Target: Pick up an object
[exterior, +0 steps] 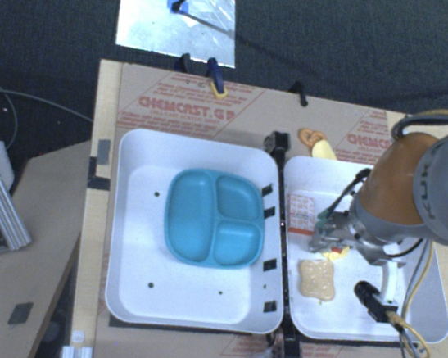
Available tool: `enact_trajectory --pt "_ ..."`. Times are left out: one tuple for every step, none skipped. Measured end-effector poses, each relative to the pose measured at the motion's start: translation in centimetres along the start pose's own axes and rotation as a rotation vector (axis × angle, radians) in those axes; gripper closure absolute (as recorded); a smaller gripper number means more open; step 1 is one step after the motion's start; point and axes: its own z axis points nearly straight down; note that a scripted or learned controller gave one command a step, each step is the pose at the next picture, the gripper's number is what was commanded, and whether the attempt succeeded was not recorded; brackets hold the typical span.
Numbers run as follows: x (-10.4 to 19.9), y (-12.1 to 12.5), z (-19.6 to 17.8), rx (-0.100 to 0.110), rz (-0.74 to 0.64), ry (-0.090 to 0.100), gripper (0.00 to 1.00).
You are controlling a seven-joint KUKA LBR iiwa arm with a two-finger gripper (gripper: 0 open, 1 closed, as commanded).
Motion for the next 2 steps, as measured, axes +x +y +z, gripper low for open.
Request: enact_trajectory --pt "-2.2 -1.7 -0.1 -0.012 -0.004 0.001 0.0" --pt "-5.0 -5.7 -0.3 -0.02 -0.004 -0.003 0.0"
